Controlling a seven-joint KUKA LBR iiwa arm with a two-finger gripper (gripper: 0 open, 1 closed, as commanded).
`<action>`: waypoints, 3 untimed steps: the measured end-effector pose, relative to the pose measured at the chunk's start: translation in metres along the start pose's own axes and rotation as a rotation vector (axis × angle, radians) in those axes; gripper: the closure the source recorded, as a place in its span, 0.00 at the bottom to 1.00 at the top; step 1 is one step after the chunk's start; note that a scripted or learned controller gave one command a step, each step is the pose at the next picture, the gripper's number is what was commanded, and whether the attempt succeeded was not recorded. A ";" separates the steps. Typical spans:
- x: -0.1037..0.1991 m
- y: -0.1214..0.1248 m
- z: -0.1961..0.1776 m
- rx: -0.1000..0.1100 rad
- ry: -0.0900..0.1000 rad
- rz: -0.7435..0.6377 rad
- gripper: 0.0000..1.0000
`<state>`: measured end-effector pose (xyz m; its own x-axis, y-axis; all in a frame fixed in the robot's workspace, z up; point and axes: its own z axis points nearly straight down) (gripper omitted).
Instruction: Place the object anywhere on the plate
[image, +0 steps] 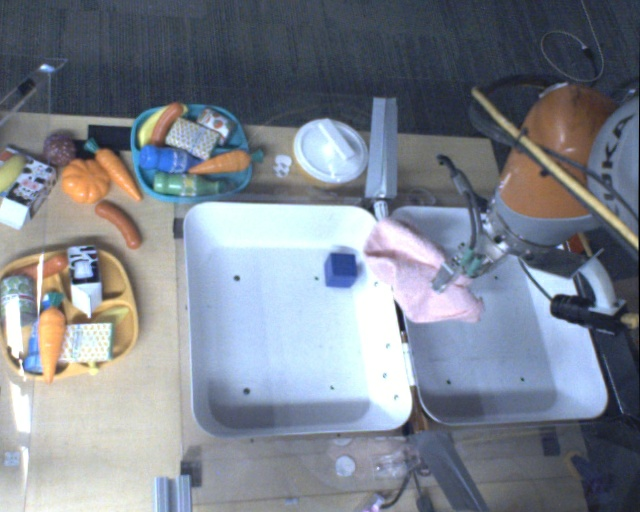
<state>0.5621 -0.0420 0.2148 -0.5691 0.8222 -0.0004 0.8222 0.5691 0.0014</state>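
Pink cloth (420, 282), soft and crumpled: it lies draped over the shared edge where the two shallow white bins meet. Its upper-left part rests on the right rim of the left bin (290, 320); the larger, lower-right part lies on the floor of the right bin (510, 380), near that bin's far-left corner.

Orientation: we judge its long axis to run on a slant, from the far left, by the bins' shared rim, down toward the near right. No clear front or point; one broad end at each extreme.

Tool: two-finger gripper (450, 275) on the grey arm with the orange band, set down at the cloth's right-hand end. It touches or sits just over the fabric. We cannot tell whether it is apart, together or clamped on the cloth.

Other entry: small blue cube (342, 268), on the left bin's floor, toward its far-right corner, just beside the cloth's left end.

Step in hand, as we judge it: the pick-up at the cloth. No plate can be made out inside either bin.

Next move calls for: a firm pinch of fabric, a lift high enough to clear the shared rim, then a carry to the plate.
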 end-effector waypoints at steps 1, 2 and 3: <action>0.047 0.026 0.000 -0.002 -0.001 -0.401 1.00; 0.097 0.036 0.006 -0.001 0.001 -0.801 1.00; 0.145 0.046 -0.006 -0.002 -0.001 -0.966 1.00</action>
<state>0.5169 0.1033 0.2212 -1.0000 -0.0004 -0.0029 -0.0004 1.0000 0.0021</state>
